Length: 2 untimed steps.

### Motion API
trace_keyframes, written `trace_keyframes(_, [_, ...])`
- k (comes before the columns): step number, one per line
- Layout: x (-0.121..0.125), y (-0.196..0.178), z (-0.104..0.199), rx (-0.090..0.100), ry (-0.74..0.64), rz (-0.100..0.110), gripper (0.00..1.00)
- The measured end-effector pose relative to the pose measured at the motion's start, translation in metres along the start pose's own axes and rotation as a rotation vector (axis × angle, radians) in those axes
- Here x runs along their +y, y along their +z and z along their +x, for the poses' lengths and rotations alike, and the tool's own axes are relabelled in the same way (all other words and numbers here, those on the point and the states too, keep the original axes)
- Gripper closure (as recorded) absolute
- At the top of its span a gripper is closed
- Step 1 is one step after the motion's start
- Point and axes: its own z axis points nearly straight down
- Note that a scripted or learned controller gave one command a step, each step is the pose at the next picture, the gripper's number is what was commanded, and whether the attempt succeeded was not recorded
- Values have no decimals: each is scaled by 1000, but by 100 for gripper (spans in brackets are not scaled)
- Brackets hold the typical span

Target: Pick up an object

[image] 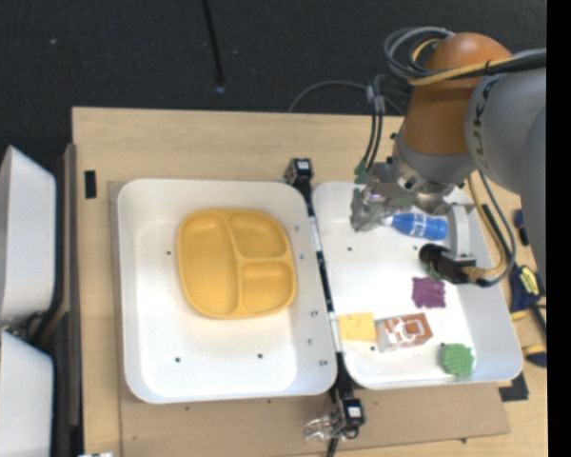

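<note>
The grey arm (pixel 500 122), with its orange band, reaches in from the upper right of the frame and covers the upper right corner of the right bin (pixel 366 279). Its far side is cut off by the frame's right edge. The blue object (pixel 421 225) lying at the top of that bin is partly overlapped by the wrist; its left end looks pale, and it may be a small bottle, but the shape is hard to make out.

The gripper (pixel 366 211) hangs low over the upper left part of the right bin, close to the divider between the bins and just left of the blue object. Seen from above as a blurred grey mass, it gives no clear view of how far it is open, and nothing can be seen held in it; whether it touches the blue object cannot be told.

Lower in the same bin lie a purple piece (pixel 428 292), a yellow block (pixel 357 327) beside an orange-and-white packet (pixel 405 332), and a green knobbly ball (pixel 456 359) at lower right. The left bin (pixel 152 355) holds a yellow divided tray (pixel 236 261), well apart from the gripper. Both bins rest on a pale wooden bench (pixel 190 141).
</note>
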Motion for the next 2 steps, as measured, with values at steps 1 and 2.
trace_keyframes(1, [-21, -4, 37, -1, 0, 2, 100])
trace_keyframes(2, [-41, -12, 76, 0, 0, 1, 100])
